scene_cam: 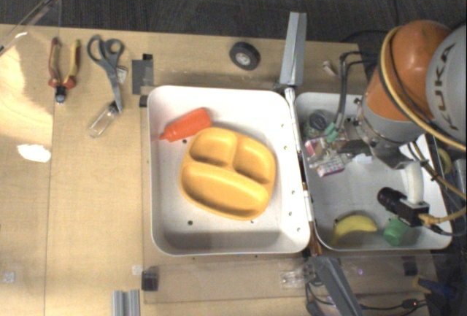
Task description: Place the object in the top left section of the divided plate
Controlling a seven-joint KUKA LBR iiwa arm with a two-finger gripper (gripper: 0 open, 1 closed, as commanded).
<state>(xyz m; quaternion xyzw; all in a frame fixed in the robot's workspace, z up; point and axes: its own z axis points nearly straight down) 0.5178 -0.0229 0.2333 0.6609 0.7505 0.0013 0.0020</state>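
- Banana (355, 225) and green block (394, 232) sit low in your right bin (365, 183).
- Gripper (330, 150) hangs over that bin's upper left; whether it is open or holding anything you cannot tell.
- Yellow divided plate (228, 171) lies leftward in the left bin (219, 234), orange carrot (185, 125) touching its upper-left rim.

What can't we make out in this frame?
- Pincer: camera view, hidden beneath the arm over the right bin.
- Items at the right bin's top left: small, cluttered, unidentifiable.
- Orange carrot-like object beside the divided plate: whether they touch is unclear.
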